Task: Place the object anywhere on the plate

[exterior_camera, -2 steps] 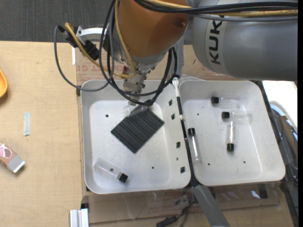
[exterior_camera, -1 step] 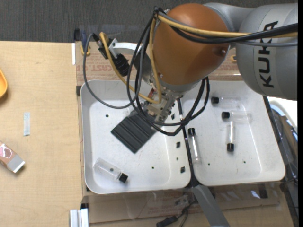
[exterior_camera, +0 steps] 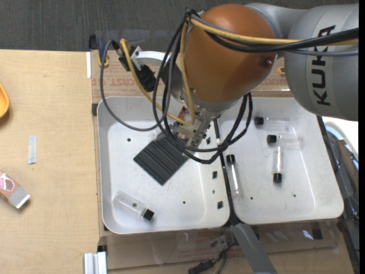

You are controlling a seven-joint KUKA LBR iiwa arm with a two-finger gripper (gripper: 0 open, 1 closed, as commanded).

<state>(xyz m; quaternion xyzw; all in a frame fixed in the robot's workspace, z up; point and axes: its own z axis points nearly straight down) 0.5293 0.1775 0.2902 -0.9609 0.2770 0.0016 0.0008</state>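
Pincer [exterior_camera: 193,135] hangs low over the left bin [exterior_camera: 108,153], right at the upper corner of the black ribbed plate [exterior_camera: 161,158]. Cables [exterior_camera: 171,96] drape round it, so you can't tell its state. One capped vial [exterior_camera: 132,205] lies front-left in that bin, apart from the plate. The right bin [exterior_camera: 319,198] holds several more vials [exterior_camera: 278,163]. On the wooden bench [exterior_camera: 51,96] at left sits a small packet [exterior_camera: 12,190].

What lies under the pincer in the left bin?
The black ribbed plate lies under the pincer, on the left bin floor. The pincer covers its upper right corner.
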